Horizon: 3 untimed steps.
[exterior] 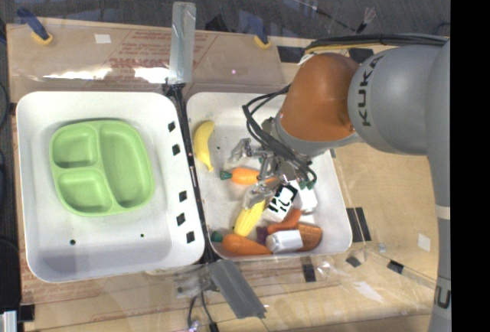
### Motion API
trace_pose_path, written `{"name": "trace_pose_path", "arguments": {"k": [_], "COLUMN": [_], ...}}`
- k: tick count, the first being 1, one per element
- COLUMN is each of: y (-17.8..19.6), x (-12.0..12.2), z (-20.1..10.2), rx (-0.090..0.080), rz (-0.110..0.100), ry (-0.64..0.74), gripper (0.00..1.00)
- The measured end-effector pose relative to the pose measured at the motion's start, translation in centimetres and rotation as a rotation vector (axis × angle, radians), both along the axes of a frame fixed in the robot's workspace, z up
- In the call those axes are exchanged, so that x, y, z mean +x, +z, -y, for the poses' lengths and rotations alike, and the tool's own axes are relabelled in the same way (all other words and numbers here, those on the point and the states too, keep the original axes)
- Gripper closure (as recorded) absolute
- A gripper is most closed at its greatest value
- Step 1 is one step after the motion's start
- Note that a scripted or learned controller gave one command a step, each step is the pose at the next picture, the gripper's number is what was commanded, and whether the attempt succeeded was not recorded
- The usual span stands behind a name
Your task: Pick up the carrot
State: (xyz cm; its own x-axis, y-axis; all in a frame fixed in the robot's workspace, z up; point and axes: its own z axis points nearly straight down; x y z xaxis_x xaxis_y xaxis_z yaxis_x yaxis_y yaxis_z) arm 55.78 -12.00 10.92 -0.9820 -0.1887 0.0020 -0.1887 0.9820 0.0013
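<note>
Carrot (245,177) first: the small one is a smooth orange cone with a green stub, lying on its side mid-way down the right bin (328,183), just right of the curved yellow banana (203,144). Your end effector (264,162) hangs right over that carrot's right end, all thin metal fingers and black cables, and honestly you can't tell from this angle whether it's spread or closed, or whether it's touching anything.

Below it you've got a bumpy yellow corn cob (249,217) on a slant, and a second, fatter carrot (243,245) along the bin's near wall. Next to that sits a reddish chunky thing with a white cap (295,239); too jumbled to name.

The left bin (34,193) holds a glossy lime-green divided plate (101,167), rounded corners, three compartments. Both bins are matte white plastic on the table (383,193).
</note>
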Motion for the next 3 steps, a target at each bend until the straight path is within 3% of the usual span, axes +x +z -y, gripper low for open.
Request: {"name": "trace_pose_path", "arguments": {"k": [1, 2, 3], "y": [-1.7, -1.9, -0.9], "x": [2.5, -0.3, -0.1], "z": [0.4, -2.4, -2.5], "rx": [0.000, 0.002, 0.001], "rz": [0.004, -0.001, 0.000], "ry": [0.171, 0.128, 0.133], "gripper": [0.00, 0.00, 1.00]}}
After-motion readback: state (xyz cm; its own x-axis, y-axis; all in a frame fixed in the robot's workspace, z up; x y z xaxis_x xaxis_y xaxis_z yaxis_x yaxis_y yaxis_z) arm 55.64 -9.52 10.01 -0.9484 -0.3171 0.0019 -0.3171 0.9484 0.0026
